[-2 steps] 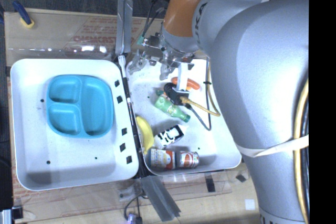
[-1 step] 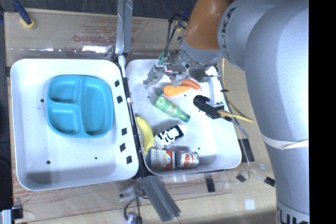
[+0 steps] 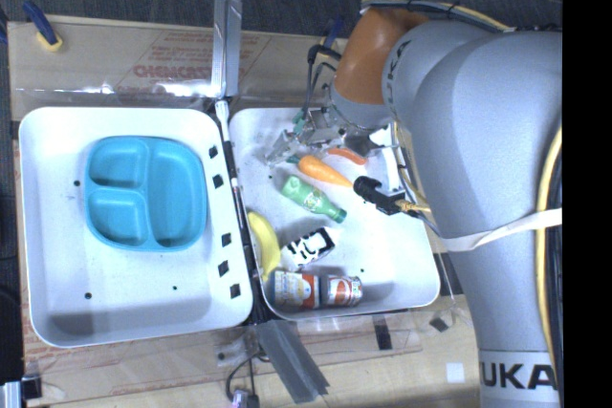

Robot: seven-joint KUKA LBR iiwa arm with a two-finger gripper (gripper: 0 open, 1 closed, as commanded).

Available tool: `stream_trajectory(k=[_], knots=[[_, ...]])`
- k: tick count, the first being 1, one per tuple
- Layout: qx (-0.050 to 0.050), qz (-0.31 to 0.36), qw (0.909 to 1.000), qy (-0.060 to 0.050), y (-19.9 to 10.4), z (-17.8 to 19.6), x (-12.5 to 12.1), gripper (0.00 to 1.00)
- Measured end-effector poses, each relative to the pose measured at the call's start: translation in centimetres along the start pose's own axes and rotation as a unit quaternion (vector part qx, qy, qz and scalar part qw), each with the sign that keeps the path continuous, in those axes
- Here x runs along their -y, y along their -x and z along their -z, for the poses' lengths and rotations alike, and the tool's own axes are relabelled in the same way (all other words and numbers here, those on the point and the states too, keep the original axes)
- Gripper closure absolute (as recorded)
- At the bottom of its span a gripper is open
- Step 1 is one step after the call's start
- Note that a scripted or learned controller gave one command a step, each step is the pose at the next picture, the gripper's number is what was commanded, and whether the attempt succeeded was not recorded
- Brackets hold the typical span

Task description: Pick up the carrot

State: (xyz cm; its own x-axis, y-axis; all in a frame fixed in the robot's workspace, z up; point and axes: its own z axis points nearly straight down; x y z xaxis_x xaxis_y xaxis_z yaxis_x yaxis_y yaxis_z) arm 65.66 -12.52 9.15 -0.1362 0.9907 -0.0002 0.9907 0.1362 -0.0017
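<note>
Where the arm [image 3: 478,158] reaches in from your right, its jaws [image 3: 304,131] sit low over the far part of the right bin [image 3: 402,287], just beside the carrot [image 3: 323,171]. You cannot tell from this slant how far they stand apart, nor whether they touch anything. Note the carrot lying on the bin floor, between the jaws and a green bottle [image 3: 312,196]. Nearer you find a banana [image 3: 265,244] along the left wall, a black-and-white packet [image 3: 312,245], and a can [image 3: 316,289] on its side at the near wall. Observe the left bin [image 3: 48,301], which bears a blue tray [image 3: 146,191] with three compartments.
</note>
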Motion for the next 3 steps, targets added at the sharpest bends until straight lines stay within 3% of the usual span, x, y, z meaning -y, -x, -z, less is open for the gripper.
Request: stream_trajectory(k=[1,2,3], knots=[[-0.001,0.016,0.9999,0.0,4.0,0.1,3.1,0.0],[-0.001,0.019,0.9998,-0.001,2.3,0.1,0.3,0.0],[-0.001,0.022,0.9998,-0.001,2.2,1.2,0.2,1.0]])
